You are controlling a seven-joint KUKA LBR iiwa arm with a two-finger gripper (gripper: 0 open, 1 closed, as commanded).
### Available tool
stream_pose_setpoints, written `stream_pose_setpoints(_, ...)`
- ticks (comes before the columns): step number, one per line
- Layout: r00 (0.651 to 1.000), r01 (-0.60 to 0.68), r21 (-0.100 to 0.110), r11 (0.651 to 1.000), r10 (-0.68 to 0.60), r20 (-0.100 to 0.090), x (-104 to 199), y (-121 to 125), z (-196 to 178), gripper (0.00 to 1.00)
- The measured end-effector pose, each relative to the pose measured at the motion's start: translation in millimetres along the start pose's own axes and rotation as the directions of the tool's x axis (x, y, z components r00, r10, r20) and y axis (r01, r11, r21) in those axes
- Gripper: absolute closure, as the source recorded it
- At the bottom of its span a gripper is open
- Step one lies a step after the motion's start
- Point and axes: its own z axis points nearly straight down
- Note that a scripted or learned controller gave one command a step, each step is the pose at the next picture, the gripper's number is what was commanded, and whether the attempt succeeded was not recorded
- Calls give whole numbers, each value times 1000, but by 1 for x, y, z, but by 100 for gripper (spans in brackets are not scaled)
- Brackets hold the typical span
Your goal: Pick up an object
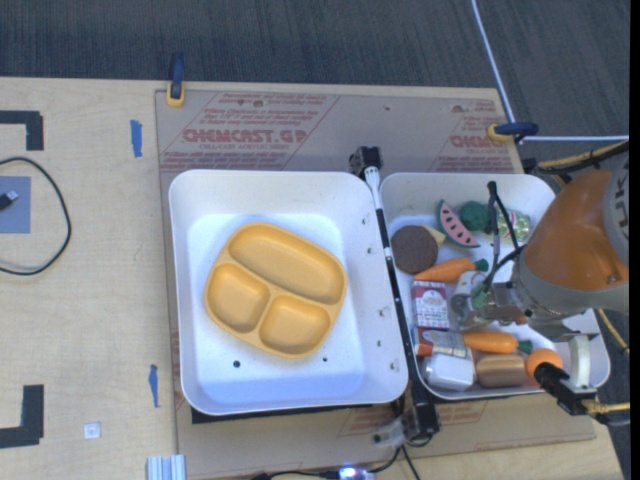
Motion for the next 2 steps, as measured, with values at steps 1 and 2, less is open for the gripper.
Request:
stream_pose_setpoints(1,1000,0,0,1000,0,0,0,0,0,0)
stream_pose_setpoints(2,1000,0,6,1000,0,0,22,-2,11,0)
